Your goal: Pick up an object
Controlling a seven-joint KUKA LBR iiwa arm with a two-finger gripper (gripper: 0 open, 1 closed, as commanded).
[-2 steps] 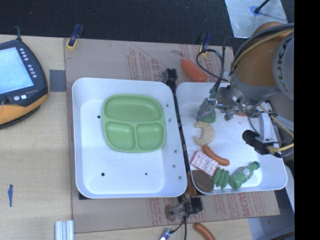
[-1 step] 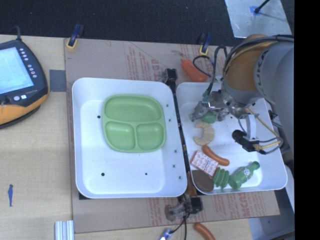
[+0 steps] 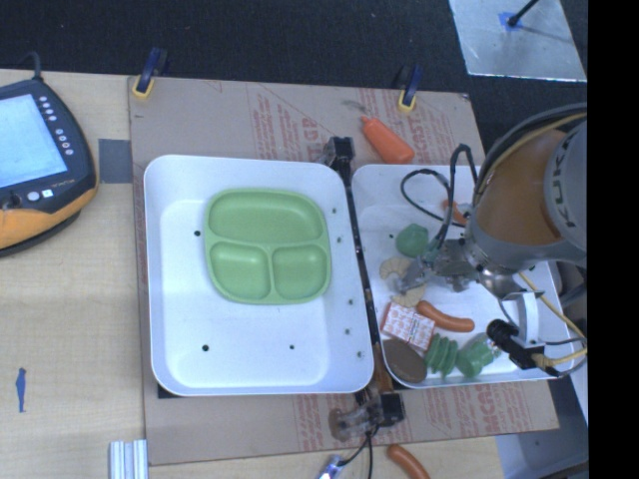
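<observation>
Two bins | left bin (image 3: 170, 267): green divided plate (image 3: 268, 244) | right bin (image 3: 374, 193): toy foods, sausage (image 3: 445, 316) | hand (image 3: 419, 279): grip state unreadable

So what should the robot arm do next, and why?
Probably dip a little lower. The gripper hangs low in the right bin, over small pale pieces, beside a green toy and above a red sausage. Nothing can be seen between its fingers.
</observation>
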